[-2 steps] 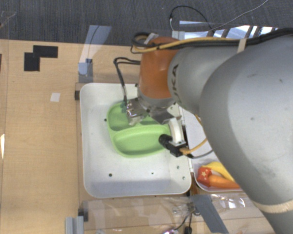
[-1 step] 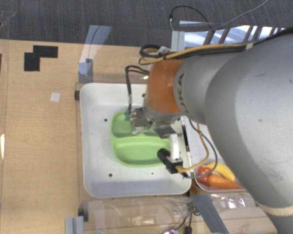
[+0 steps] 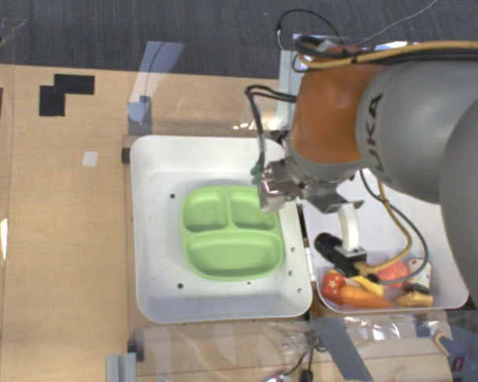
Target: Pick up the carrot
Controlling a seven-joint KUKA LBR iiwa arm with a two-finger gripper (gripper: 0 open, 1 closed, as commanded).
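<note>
The carrot [image 3: 365,298], an orange tapered piece, lies near the front edge of the right bin [image 3: 450,297] among other toy foods. My gripper [image 3: 328,201] hangs under the orange-banded wrist, over the rim between the two bins, above and to the left of the carrot and apart from it. The arm's bulk hides most of the gripper. Nothing can be seen held in it.
A green divided plate [image 3: 229,233] lies in the left bin [image 3: 155,213]. Around the carrot are a red piece [image 3: 332,282], a yellow piece [image 3: 370,270], a pink-red piece [image 3: 393,271] and a yellow-brown piece [image 3: 415,297]. The arm covers much of the right bin.
</note>
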